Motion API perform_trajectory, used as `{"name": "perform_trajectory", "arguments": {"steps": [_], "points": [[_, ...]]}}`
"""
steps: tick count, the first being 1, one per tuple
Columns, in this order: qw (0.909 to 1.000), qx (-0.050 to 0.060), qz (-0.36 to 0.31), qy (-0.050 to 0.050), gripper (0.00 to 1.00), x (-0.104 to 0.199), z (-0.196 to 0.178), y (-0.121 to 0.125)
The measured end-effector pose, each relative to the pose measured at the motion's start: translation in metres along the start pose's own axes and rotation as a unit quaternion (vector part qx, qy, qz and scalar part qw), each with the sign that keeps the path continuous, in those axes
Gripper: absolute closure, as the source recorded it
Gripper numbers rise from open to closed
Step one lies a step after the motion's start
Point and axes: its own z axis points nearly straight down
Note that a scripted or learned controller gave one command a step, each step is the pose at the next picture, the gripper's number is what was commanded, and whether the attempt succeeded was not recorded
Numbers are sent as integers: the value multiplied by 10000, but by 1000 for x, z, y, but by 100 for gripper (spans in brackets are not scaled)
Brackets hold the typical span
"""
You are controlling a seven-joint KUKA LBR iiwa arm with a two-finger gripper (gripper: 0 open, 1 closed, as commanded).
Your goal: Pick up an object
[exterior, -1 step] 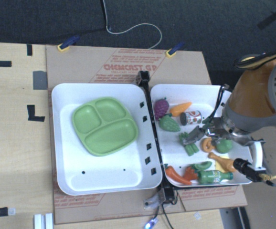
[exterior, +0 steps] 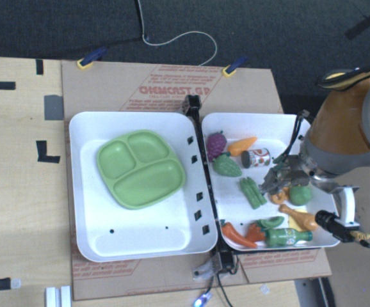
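Camera view, looking down: my bench [exterior: 18, 190] carries a cardboard sheet [exterior: 172, 85] with two white bins on it. My left bin [exterior: 86, 235] holds a green divided plate [exterior: 140, 168], lying flat. My right bin [exterior: 281, 121] holds the small toys: a purple grape bunch [exterior: 216, 144], an orange carrot [exterior: 242, 146], a small can [exterior: 257, 158], a green leafy piece [exterior: 226, 166], a long green vegetable [exterior: 252, 192], a green bottle [exterior: 287, 237] and a red pepper [exterior: 235, 235] at the near wall. My gripper [exterior: 281, 181] hangs low over the right bin's middle, beside a green round toy [exterior: 300, 194]; whether my jaws are open or closed I cannot tell.
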Motion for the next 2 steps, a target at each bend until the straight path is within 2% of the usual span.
{"name": "perform_trajectory", "arguments": {"steps": [1, 2], "points": [[10000, -53, -41, 6, 100, 74, -83, 17], [10000, -19, -52, 13, 100, 167, -87, 45]]}}
